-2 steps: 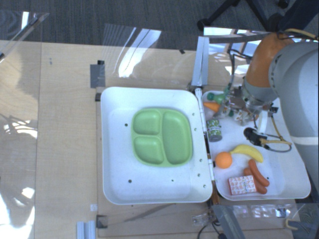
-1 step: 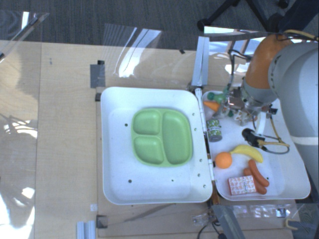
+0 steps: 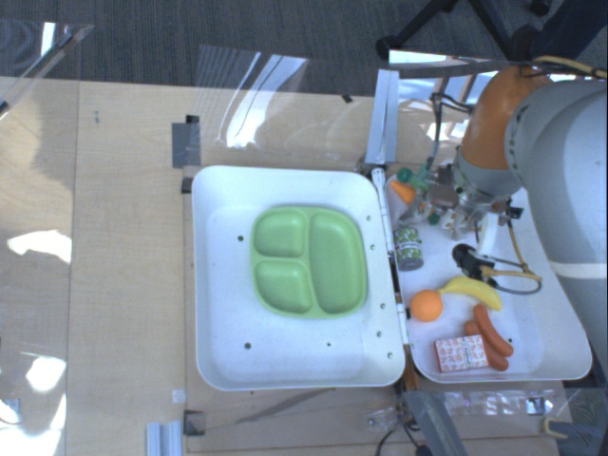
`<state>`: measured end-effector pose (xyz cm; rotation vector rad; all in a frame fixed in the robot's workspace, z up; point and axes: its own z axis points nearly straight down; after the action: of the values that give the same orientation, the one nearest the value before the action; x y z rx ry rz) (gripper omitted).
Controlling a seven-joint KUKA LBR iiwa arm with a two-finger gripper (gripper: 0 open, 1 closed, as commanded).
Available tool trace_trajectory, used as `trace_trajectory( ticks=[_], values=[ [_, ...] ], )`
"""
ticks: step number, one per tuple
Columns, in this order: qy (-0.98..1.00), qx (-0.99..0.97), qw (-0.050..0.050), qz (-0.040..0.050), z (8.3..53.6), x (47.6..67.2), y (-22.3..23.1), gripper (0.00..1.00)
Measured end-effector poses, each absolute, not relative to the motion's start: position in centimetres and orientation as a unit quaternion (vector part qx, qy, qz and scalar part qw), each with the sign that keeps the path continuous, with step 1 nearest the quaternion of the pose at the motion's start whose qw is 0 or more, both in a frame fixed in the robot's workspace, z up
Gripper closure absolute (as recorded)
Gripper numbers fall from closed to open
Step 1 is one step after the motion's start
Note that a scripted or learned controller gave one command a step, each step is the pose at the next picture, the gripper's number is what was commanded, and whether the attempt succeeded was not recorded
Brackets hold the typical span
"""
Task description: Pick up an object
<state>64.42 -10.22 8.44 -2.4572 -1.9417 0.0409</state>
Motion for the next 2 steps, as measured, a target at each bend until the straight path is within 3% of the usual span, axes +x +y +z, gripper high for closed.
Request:
trace_trajectory(
  ticks=[1,2],
  values=[
    [-0.618,-0.786,-0.003,-0.0019,8.7,62.2,-8.6,0.00],
    [-0.624,-0.781,0.012,0.0110,8.5,64.4,-8.8,0.00]
  ],
)
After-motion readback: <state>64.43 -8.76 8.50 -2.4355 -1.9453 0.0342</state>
